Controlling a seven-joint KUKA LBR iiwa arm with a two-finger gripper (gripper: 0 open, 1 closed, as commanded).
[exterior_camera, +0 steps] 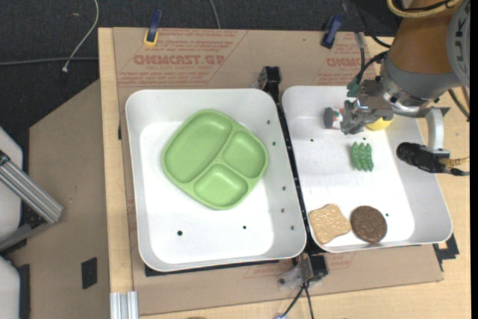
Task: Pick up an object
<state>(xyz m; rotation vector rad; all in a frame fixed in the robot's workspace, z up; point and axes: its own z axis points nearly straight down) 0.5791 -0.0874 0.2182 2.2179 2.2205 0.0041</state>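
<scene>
My gripper (349,118) hangs low over the back of the right bin (426,190), near its far wall. A small yellow object (378,123) peeks out just right of it, mostly hidden under the wrist. A small ribbed green piece (361,157) lies a short way in front of the gripper, apart from it. At the bin's front sit a tan square cracker (328,223) and a round brown cookie (368,224), side by side.
The left bin (149,205) holds a light green divided plate (215,158), lying flat near its middle. A black divider strip (287,153) runs between the two bins. The arm's orange band and grey body (426,33) loom over the right bin's back right corner.
</scene>
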